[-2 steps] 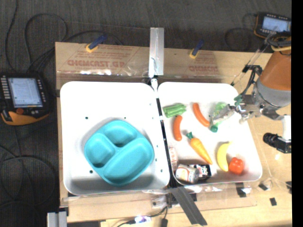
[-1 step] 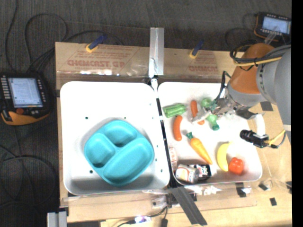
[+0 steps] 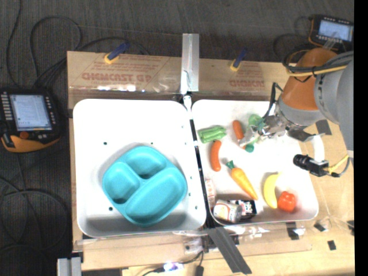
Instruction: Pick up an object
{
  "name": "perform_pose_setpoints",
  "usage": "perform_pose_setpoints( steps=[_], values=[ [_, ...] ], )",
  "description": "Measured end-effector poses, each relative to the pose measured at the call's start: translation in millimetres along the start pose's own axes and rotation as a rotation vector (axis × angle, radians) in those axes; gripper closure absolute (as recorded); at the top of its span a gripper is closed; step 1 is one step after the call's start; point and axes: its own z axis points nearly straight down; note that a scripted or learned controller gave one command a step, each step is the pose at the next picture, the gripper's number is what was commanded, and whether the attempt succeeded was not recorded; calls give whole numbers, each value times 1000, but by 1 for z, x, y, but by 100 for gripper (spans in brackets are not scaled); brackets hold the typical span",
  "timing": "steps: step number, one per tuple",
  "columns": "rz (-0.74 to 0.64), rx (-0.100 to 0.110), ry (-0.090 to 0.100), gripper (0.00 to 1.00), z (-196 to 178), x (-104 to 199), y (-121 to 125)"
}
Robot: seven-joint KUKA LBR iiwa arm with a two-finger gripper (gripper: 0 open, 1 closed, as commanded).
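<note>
From my console I saw the gripper (image 3: 253, 135) low in the right bin (image 3: 299, 111), its tip down among the toy food near the bin's far side. I could not tell how the jaws stood, nor whether anything sat between them; the metal blurred into the clutter there.

Touching the jaws, or nearly so, was a small green piece (image 3: 255, 120), with an orange-red piece (image 3: 237, 129) just beside them toward the divider. Further that way lay a green pepper (image 3: 211, 134) and a red sausage (image 3: 215, 154). Nearer the camera from the jaws lay a carrot (image 3: 242, 179), then a banana (image 3: 269, 189) touching a tomato (image 3: 287, 200), and a small jar (image 3: 233, 210) on its side.

I judged the green piece the likeliest target: light, hard hollow plastic, smooth and apt to squirt out of a pinch, so I would have closed across its narrow middle. The blue plate (image 3: 145, 183) sat well apart in the left bin (image 3: 92, 119).
</note>
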Motion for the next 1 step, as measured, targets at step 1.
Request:
perform_pose_setpoints(
  steps=[1],
  values=[
    [-7, 16, 6, 100, -114, 48, 39]
  ],
)
